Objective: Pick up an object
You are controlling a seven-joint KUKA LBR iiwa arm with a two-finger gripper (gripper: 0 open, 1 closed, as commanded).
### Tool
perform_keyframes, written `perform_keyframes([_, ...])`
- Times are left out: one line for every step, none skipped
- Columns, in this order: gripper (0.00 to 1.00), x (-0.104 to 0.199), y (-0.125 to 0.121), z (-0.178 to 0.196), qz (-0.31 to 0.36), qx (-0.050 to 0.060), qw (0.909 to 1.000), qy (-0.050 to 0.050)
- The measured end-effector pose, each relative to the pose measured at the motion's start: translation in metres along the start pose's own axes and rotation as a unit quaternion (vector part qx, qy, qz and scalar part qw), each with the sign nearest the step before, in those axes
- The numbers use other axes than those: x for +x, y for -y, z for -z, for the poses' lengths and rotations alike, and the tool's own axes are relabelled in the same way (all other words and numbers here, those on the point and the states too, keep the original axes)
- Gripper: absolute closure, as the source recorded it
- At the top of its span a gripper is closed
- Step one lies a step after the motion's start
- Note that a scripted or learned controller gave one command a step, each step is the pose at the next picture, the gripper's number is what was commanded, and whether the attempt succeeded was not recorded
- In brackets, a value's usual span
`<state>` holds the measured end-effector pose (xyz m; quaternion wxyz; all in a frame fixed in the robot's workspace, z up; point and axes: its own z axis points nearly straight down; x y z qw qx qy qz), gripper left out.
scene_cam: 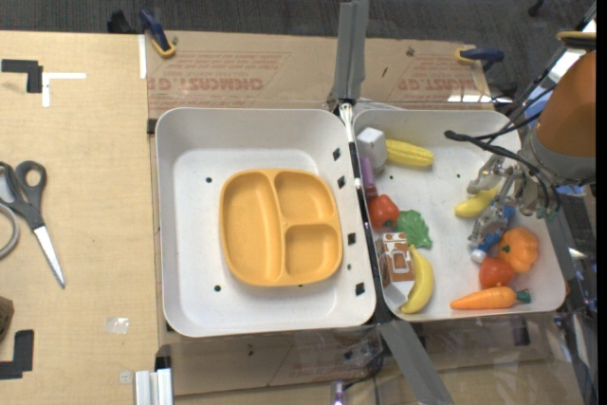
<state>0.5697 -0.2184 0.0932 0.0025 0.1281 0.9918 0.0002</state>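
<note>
Camera view shows the gripper [497, 204], grip state unclear, over a small orange pumpkin [519, 247] with green stem.

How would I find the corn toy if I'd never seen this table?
Look in the right white bin, the one full of toy food. Go to its far end, near the divider between the bins, where a small white block sits. The corn lies just beside that block: a stubby yellow cob with bumpy rows, straighter than the smooth curved banana at the near end.

Bright, even overhead light; soft shadows inside the white bins [171, 204]; sharp centre, slight blur at the frame's right edge.
</note>
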Motion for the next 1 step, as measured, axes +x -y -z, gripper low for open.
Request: perform_keyframes([0.0, 0.0373, 0.011, -0.0003, -0.097, 0.0, 0.9953, -0.001])
